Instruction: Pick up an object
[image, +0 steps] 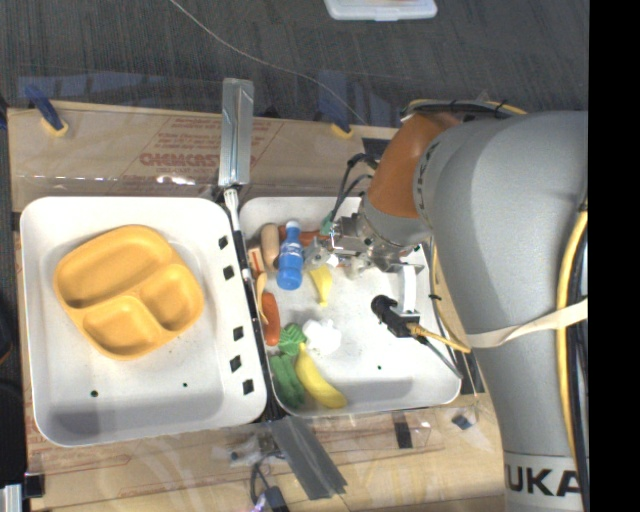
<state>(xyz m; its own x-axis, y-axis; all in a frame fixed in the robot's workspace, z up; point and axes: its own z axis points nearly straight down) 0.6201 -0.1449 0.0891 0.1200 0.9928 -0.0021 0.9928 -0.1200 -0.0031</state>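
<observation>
Hand (343, 243) hangs over right bin (400, 385), near blue bottle (290, 260).

One camera above the bench (120, 150) looks down (at a slant) on the left bin (200, 400) and right bin (385, 365).

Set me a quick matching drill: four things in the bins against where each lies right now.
1 yellow tray
2 blue bottle
3 banana
4 white lump

A right bin, front edge
B left bin
C right bin, far end
D right bin, just behind the banana

Pairs: 1-B, 2-C, 3-A, 4-D
</observation>
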